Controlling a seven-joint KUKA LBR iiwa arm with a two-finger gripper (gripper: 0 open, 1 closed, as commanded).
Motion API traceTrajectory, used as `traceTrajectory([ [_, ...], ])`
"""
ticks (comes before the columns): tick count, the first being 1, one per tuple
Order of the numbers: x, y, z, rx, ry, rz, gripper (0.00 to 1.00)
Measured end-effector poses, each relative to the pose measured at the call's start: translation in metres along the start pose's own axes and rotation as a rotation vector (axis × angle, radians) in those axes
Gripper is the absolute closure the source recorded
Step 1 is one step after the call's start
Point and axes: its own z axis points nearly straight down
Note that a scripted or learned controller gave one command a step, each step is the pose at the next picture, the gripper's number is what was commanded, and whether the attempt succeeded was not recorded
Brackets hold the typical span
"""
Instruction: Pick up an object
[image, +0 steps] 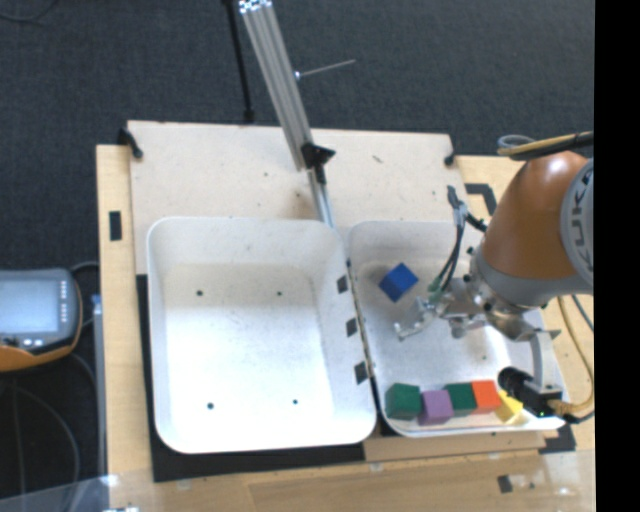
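In the right bin (372, 245) a blue cube (398, 281) lies toward the far side. Along the near wall sits a row of blocks: a dark green one (403, 400), a purple one (437, 405), a green one (462, 397), an orange one (485, 394) and a yellow one (509, 408). My gripper (412, 327) hangs over the middle of this bin, just right of and nearer than the blue cube, above the row. Its fingers stand open with nothing between them. The orange-banded wrist covers the bin's right side.
The left bin (165, 300) lies beside the right one, sharing a middle wall. A slanted metal pole (283, 90) rises from behind the bins. A handheld pendant (35, 315) rests off the bench at the left. Cables run by the bin's near right corner.
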Motion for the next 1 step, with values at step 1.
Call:
traceTrajectory([
  [1,0.0266,-0.0143,-0.1278,-0.011,-0.001,-0.005,0.0],
])
